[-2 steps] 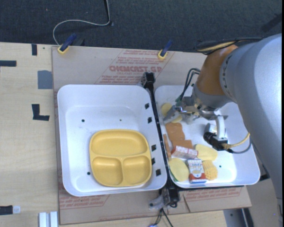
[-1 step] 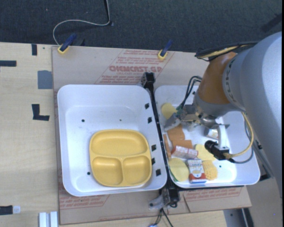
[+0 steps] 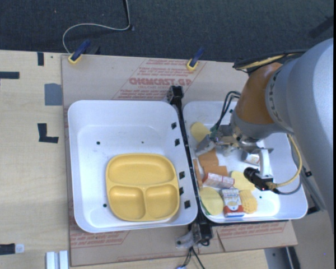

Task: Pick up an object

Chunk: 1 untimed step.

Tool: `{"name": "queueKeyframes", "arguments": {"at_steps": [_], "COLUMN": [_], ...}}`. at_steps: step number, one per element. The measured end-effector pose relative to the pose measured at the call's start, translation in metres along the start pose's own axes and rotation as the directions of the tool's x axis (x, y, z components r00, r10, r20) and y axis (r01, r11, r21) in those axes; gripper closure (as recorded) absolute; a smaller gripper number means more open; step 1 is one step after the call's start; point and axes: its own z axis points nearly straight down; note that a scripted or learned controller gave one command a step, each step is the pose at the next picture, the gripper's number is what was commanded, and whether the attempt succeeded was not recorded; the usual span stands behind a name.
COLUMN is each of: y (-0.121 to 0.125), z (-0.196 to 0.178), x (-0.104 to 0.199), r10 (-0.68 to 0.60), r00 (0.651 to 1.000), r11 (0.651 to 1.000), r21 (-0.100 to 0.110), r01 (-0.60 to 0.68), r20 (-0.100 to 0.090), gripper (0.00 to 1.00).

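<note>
Over the right bin [image 3: 294,206] my tool [image 3: 210,140] sits low among the clutter; whether it is open or closed I cannot tell. Small objects [image 3: 224,189], yellow, orange and red-and-white, lie heaped in that bin just beside it. Apart, the left bin [image 3: 87,128] carries a yellow divided tray [image 3: 141,185].
</note>
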Motion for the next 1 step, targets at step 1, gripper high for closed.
{"name": "queueKeyframes", "arguments": {"at_steps": [1], "y": [-0.008], "z": [-0.0002], "x": [0.003], "r10": [0.002], "r00": [1.0], "r11": [1.0], "r21": [-0.001], "r01": [-0.002], "r20": [0.003], "gripper": [0.0]}}
